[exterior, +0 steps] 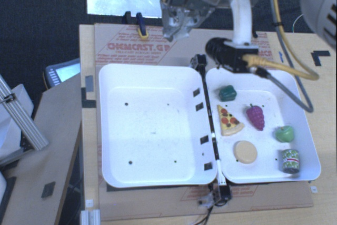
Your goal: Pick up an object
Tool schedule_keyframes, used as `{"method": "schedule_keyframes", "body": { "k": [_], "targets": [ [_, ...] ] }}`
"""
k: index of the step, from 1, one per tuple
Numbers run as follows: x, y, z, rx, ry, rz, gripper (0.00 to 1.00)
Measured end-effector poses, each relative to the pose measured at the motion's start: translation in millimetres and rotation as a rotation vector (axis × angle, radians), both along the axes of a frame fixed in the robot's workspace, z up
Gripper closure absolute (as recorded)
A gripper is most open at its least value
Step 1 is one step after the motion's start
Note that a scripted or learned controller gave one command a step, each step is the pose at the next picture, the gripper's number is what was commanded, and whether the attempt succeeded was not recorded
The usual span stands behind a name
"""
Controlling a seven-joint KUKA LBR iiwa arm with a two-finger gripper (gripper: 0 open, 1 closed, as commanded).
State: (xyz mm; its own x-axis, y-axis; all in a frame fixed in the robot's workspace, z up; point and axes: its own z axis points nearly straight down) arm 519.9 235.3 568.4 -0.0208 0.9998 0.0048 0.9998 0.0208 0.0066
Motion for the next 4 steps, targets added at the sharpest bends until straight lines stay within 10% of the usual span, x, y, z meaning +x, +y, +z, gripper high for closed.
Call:
{"method": "schedule_keyframes", "body": {
  "k": [1,2,3,4],
  "targets": [
    [0.0,-0.1,-0.4,0.000,0.001,0.001,0.00],
    [0.1,0.1,11.1,0.001,-0.002,0.005,1.00],
    [0.1,0.1,10.6,0.001,-0.001,0.006,0.00],
    [0.3,0.3,22.2,0.002,-0.003,0.009,1.00]
  ]
}}
